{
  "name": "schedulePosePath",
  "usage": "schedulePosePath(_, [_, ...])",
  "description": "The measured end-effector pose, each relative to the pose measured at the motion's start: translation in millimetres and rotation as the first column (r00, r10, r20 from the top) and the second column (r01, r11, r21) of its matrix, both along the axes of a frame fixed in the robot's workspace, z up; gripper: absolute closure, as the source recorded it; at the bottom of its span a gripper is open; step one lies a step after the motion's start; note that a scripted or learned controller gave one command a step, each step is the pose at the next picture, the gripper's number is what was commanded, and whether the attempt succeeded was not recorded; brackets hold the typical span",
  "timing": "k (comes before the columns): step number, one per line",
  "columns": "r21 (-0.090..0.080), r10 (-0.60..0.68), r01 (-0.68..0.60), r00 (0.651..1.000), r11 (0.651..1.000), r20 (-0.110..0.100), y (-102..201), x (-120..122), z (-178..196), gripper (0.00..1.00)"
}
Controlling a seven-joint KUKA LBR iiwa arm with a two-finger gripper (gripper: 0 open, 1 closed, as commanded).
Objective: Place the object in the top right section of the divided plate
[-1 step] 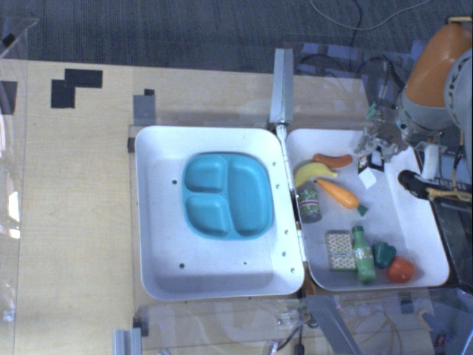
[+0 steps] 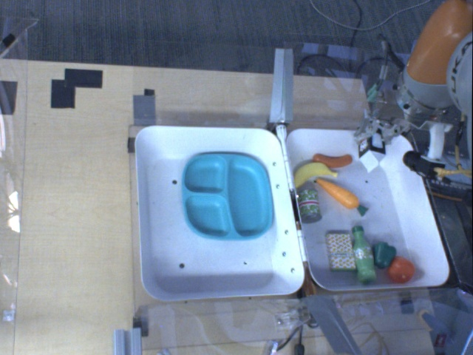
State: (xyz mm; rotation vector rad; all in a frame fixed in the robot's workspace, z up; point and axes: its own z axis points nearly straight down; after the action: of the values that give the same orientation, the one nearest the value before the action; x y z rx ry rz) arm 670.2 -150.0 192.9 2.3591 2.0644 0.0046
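On the pale tabletop (image 2: 74, 220) the left bin (image 2: 159, 272) holds the blue divided plate (image 2: 225, 194), its sections bare. The right bin (image 2: 421, 228) holds a banana (image 2: 312, 172), a sausage (image 2: 332, 160), a carrot (image 2: 338, 193), a small can (image 2: 308, 204), a green bottle (image 2: 361, 254) and a tomato (image 2: 400, 270). The gripper (image 2: 375, 133) hangs over that bin's far edge with nothing between its fingers; whether the jaws are parted cannot be told.

The divided plate (image 2: 225, 195) is bright blue, set in a white bin (image 2: 155, 220). The other white bin (image 2: 414, 213) holds a yellow banana (image 2: 313, 172), an orange carrot (image 2: 340, 194) with a green tip, a reddish-orange sausage (image 2: 332, 160), a green bottle (image 2: 362, 254), a checkered box (image 2: 339, 251) and a red tomato (image 2: 400, 271). The desk (image 2: 74, 220) is pale wood with black marks.
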Motion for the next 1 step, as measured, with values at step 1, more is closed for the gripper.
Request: schedulePosePath(1, [0.001, 0.166, -0.166, 0.986, 0.986, 0.000, -7.4, 0.2, -28.1, 1.00])
